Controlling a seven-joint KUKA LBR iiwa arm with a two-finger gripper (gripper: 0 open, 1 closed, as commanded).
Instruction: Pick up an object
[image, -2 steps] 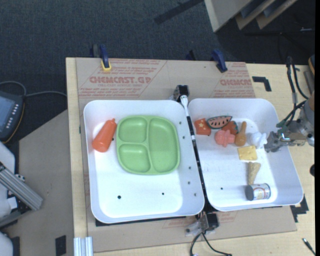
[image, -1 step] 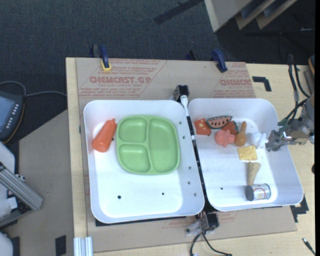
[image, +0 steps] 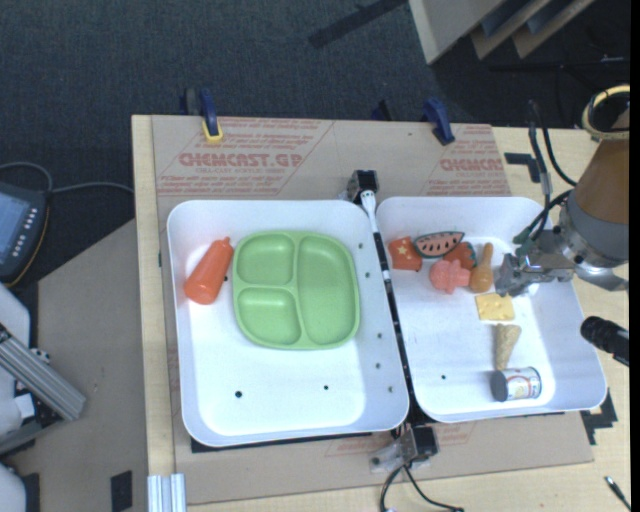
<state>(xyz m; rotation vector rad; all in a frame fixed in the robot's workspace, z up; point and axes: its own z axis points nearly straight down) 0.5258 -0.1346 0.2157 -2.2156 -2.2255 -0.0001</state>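
My gripper (image: 514, 277) hangs over the right bin (image: 565, 398), near its upper right part, just above a yellow cheese piece (image: 494, 308). Beside it to the left stands an orange carrot-like piece (image: 485, 264). Further left lie a pink-red toy (image: 451, 275), a red piece (image: 405, 256) and a watermelon slice (image: 439, 243). Below the cheese lie a tan cone (image: 506, 345) and a small can (image: 517, 384). Nothing shows as held.
The left bin (image: 200, 405) holds a green divided plate (image: 297, 290) and an orange bottle (image: 206, 272) at its left. A black part (image: 611, 338) juts in at the right bin's right rim. Clamps and cables sit along the board's far edge.
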